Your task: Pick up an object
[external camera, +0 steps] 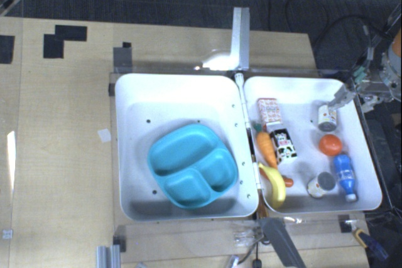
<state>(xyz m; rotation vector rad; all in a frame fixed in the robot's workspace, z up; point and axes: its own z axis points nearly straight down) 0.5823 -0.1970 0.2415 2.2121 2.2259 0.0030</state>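
Note:
The right bin [370, 163] holds a pink carton [268, 110], a black-and-white carton [283, 144], a carrot [266, 145], a banana [274, 184], an orange ball [330, 145], a blue bottle [344, 176] and two small cans. My gripper [342, 97] reaches in over the bin's far right corner. Its tip hangs just above and to the right of the upper can [326, 117]. Nothing shows in its grasp. The second can [321, 184] lies near the bin's front, beside the bottle.
A blue divided plate [193, 164] lies in the left bin [135, 110]. A metal post [240, 34] stands behind the divider between the bins. Cables trail over the dark floor at the back right.

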